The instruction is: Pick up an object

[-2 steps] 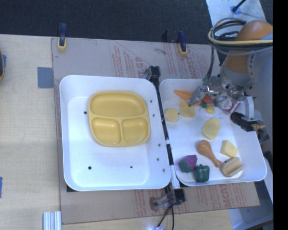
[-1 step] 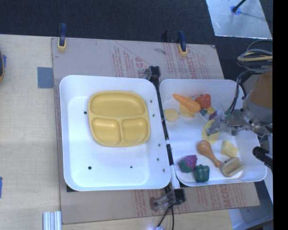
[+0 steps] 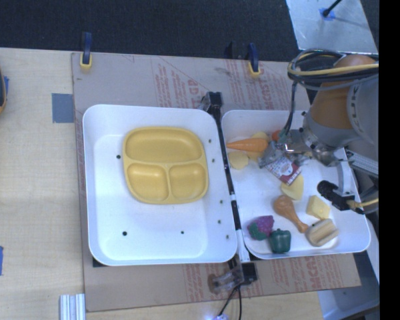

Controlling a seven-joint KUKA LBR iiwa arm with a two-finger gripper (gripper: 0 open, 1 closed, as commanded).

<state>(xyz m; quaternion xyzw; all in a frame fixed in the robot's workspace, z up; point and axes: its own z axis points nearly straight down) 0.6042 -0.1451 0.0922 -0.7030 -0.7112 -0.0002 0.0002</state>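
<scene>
We see toy food in the right bin [image 3: 360, 242]: an orange carrot [image 3: 248, 144] at its far left, a drumstick [image 3: 289, 212] mid-bin, a green pepper [image 3: 279, 241] and purple grapes [image 3: 260, 228] at its near edge.

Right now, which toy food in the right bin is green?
The green pepper, at the near edge of the right bin, beside the purple grapes. The other pieces there are orange, yellow or tan, such as the carrot and the drumstick.
</scene>
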